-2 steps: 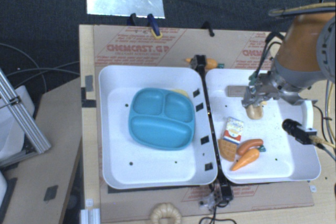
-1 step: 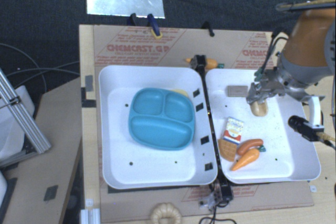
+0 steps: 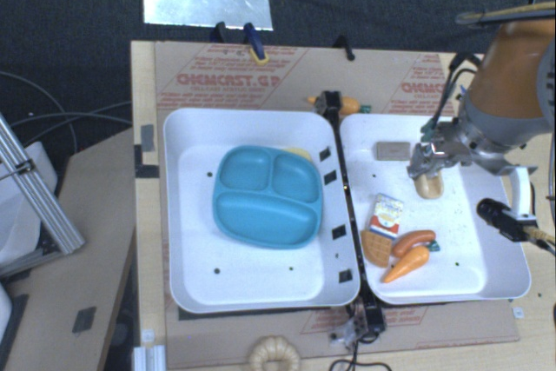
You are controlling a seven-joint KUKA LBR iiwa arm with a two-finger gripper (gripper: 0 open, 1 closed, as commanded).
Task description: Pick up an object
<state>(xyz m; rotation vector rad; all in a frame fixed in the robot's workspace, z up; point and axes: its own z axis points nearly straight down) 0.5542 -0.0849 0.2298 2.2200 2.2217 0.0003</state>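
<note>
Gripper (image 3: 427,168), grip state indiscernible, poised over beige object (image 3: 428,185) at the right bin's (image 3: 504,274) one o'clock; lift pending.

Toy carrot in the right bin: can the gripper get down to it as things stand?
Probably yes. The carrot lies uncovered near the bin's front, though a sausage touches it on the far side. The gripper is above a tan piece farther back.

In the right bin (image 3: 499,278) just below my claw (image 3: 426,169) lies a pale tan bread-like lump (image 3: 428,185), and nearer the front sit a small carton (image 3: 387,214), a waffle (image 3: 376,247), a sausage (image 3: 412,241) and a carrot (image 3: 407,264) clustered together.
</note>
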